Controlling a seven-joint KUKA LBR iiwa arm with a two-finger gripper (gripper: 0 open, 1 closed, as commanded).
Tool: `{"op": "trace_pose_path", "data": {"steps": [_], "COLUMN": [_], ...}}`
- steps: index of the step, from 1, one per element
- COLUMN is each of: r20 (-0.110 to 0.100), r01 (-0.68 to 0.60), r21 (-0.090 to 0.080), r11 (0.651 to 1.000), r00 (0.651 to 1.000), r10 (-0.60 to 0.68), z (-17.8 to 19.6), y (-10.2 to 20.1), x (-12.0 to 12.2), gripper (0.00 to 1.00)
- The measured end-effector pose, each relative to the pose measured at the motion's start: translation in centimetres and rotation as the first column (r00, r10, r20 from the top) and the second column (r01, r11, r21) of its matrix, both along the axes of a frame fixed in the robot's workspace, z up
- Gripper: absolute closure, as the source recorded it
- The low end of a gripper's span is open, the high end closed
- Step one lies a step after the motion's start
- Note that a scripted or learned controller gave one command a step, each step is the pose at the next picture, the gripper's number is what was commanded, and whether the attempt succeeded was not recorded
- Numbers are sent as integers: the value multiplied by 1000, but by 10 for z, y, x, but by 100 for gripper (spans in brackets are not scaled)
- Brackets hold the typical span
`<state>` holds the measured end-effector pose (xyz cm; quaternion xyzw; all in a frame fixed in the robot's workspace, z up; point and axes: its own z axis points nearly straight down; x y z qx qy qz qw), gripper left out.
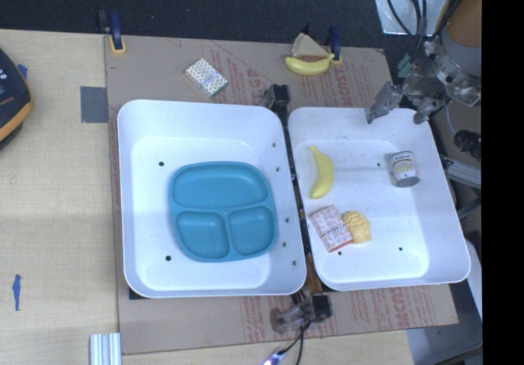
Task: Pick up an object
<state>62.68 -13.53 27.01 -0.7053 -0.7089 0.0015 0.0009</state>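
The gripper (399,108) hangs over the far edge of the right bin (438,228), its two fingers spread apart with nothing between them. This looks like the approach step: no object has been picked yet, and the next move calls for choosing a target, bringing the spread fingers over it and descending to straddle it before closing.

Closest to the gripper is a small can (403,168), lying near the bin's far right side, probably the easiest reach. Toward the bin's left wall lies a yellow banana (321,173), and nearer the front edge sit a red-and-white packet (328,228) and a small yellow piece (357,227), touching or nearly so; grasping one of these risks nudging the other.

The left bin (139,216) holds a blue divided plate (222,209), lying flat in its middle.

Outside the bins, near the desk's far edge, lie a second banana (309,65) and a small patterned packet (205,76).
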Motion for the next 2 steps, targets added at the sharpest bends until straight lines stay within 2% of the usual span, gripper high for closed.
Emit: {"op": "trace_pose_path", "data": {"steps": [1, 2], "r20": [-2, -2], "r01": [-2, 1], "r21": [0, -1], "r11": [1000, 1000], "r00": [1000, 1000], "r10": [2, -1], "z": [-64, -179], "y": [81, 41], "x": [-39, -28], "gripper": [0, 0]}}
